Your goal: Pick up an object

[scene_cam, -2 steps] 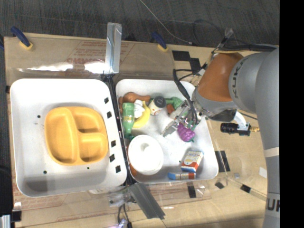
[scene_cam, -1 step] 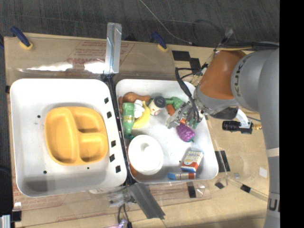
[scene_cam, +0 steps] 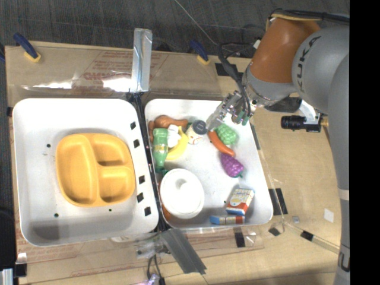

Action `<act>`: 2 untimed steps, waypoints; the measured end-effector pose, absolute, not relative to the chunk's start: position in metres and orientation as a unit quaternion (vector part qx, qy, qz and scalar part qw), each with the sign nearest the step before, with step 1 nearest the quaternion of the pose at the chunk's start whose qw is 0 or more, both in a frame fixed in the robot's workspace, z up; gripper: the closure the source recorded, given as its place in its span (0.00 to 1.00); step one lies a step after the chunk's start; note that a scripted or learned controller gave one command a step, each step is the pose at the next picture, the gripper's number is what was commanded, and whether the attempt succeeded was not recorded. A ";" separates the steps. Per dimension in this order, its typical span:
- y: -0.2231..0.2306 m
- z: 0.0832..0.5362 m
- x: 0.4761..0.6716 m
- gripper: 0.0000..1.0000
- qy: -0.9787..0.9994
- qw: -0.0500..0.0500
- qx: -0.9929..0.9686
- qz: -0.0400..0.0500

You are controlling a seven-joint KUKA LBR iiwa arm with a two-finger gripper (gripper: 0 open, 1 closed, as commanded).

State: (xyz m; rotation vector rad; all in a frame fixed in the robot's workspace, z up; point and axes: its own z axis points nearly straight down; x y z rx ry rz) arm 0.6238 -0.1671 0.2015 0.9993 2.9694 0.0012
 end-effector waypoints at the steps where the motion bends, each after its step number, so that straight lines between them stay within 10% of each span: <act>1: -0.165 0.247 0.629 1.00 0.890 0.002 0.456 0.000; 2: -0.164 0.246 0.629 0.00 0.890 0.001 0.456 0.000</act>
